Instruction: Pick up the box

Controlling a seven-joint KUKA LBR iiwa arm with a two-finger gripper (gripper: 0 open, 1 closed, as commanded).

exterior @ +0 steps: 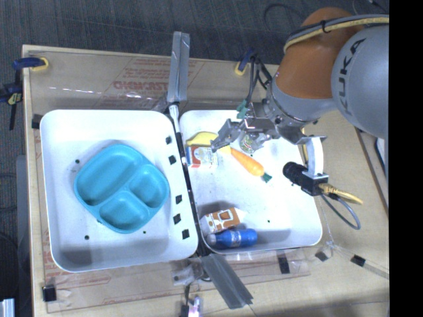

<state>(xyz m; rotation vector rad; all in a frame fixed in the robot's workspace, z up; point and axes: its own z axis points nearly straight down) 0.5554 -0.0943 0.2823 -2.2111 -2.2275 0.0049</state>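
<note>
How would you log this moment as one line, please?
pincer over right bin | box near front wall, ungrasped | carrot mid-bin

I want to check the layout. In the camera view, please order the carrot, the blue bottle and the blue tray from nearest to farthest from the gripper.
1. Carrot, just right of the gripper.
2. Blue bottle, near edge of the right bin.
3. Blue tray, in the left bin.

Readable text: one brand name.
"KUKA" runs in dark letters down the grey arm (360, 71) at far right; red print on the desk (142, 78) is mirrored and illegible.
</note>
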